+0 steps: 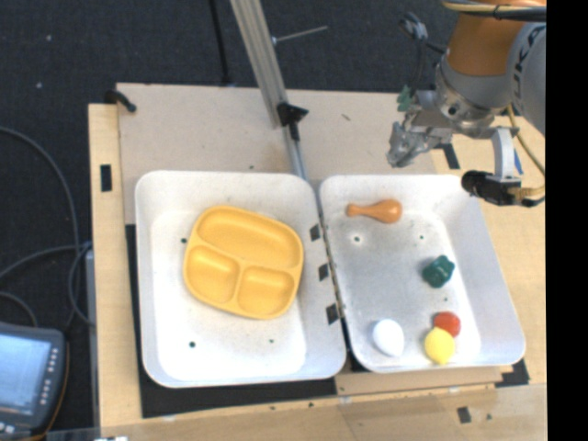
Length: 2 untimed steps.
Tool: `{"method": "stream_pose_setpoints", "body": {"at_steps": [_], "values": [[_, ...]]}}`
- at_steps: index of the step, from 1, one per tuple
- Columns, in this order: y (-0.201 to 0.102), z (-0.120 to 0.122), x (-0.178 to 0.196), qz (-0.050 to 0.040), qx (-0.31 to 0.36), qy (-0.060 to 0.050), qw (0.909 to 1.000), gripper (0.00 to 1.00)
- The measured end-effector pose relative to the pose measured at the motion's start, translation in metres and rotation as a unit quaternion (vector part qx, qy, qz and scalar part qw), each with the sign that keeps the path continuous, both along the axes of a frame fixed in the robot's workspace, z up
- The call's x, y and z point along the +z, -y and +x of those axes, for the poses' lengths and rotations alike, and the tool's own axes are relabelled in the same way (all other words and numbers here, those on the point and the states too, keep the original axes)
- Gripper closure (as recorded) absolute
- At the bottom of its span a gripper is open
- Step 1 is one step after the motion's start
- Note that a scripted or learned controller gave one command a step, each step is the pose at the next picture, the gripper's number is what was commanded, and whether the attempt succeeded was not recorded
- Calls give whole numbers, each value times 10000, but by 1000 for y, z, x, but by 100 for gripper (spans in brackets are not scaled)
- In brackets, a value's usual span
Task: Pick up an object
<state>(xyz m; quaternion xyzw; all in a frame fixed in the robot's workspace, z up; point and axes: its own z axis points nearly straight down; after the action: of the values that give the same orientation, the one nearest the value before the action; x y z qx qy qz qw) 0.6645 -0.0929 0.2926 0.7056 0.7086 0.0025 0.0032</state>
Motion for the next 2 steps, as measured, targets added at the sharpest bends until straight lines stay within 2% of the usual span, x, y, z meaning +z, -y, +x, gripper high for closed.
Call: {"method": "stream_pose_setpoints", "body": {"at_steps": [1, 2], "values": [[-53, 10, -9, 1, 7, -31, 10000, 100], [-108, 5, -8, 8, 12, -38, 10000, 100]]}}
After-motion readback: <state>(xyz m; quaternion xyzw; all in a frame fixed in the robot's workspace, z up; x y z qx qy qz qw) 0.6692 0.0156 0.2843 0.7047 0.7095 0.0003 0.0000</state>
